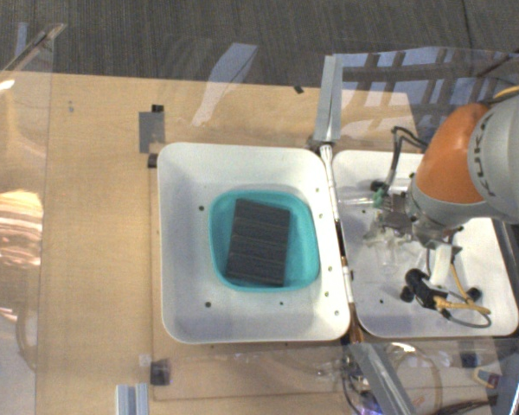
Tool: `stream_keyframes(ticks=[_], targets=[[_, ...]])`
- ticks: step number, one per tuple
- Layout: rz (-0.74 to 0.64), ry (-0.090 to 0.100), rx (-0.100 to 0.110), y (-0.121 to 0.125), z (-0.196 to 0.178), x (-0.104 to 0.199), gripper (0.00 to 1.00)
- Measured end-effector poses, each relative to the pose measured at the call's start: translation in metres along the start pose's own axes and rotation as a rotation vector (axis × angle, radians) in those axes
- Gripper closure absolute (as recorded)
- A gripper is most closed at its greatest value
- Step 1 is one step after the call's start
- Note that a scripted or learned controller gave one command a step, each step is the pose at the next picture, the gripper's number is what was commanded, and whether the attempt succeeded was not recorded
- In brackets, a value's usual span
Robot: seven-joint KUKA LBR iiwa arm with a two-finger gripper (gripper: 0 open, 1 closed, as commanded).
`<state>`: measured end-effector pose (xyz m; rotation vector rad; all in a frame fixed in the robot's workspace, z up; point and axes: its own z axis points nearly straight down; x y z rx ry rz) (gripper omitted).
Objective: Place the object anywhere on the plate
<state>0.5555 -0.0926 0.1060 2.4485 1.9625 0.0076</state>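
Start at your left: the left bin (175, 258) holds a teal plate (304, 232), square with rounded corners, sitting near the bin's middle. On that plate lies the object (259, 241), a dark grey ribbed block, longer than it is wide and turned slightly off the plate's edges. It rests wholly inside the plate's rim, touching nothing else you can see. From the gripper, the block lies well off to the left, across the divide between the bins.

Between the block and the gripper you have the raised inner walls of the two bins, pressed side by side, with a grey metal post (328, 102) rising from the far end of that seam.

Move right and you reach the right bin (368, 305). The arm (467, 158) hangs over it, its orange band facing you and its grey body running out to the right. The gripper (387, 230) sits below the wrist, over the left part of this bin; it looks pale and see-through against the white floor, so you cannot tell how it stands, and nothing shows in it. Just to its right and nearer you, a black fitting with yellow cables (450, 299) lies over the bin floor.
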Motion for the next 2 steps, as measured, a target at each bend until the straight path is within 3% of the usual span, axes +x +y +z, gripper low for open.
stream_keyframes(ticks=[1,2], targets=[[-0.183,0.001,-0.001,0.0314,-0.08,0.082,1.0],[-0.183,0.001,-0.001,0.0314,-0.08,0.0819,0.0]])
